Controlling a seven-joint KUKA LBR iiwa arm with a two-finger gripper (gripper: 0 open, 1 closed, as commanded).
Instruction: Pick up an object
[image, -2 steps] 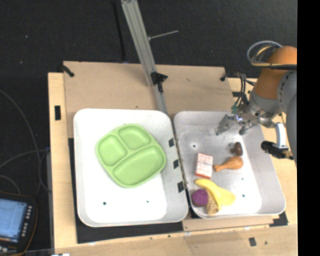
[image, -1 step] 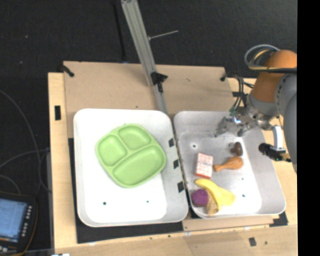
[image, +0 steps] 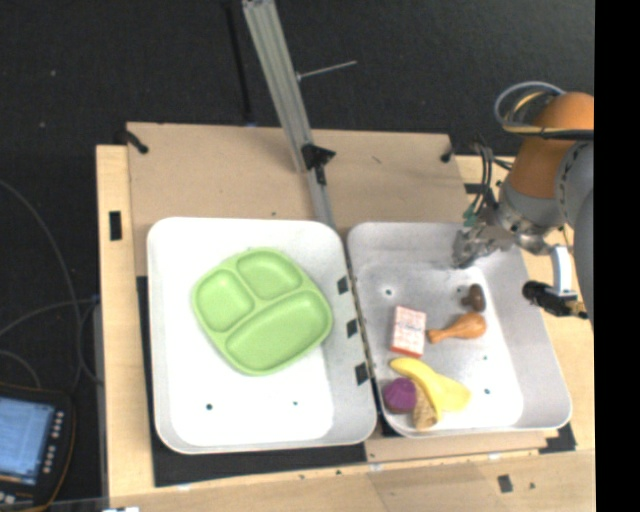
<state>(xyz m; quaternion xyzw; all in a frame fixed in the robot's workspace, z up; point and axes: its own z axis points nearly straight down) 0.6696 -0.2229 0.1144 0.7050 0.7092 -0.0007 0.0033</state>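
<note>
Nearest edge of right bin (image: 545, 395): banana (image: 432, 381), smooth yellow and curved, lies over a tan crusty piece (image: 427, 411), with a matte purple ball (image: 400, 395) touching its left side; the three crowd the near-left corner, likely because the shallow wall stops them there

Just behind them: small pink-and-white carton (image: 408, 327), flat-sided and boxy, standing apart and so the easiest candidate. Beside it an orange drumstick-shaped toy (image: 460, 327), glossy, and a small dark brown lump (image: 474, 296) just above its thick end

Left bin (image: 180, 400) holds a light green three-compartment plate (image: 262, 311), smooth plastic, lying flat and turned at a slant

Far side: tool (image: 468, 250) hangs over the right bin's far part, above the brown lump and well apart from the carton. Nothing seen in it; whether its grip is spread or closed cannot be told. Pick judged not yet begun

Counter (image: 230, 175): bare tan board
</note>
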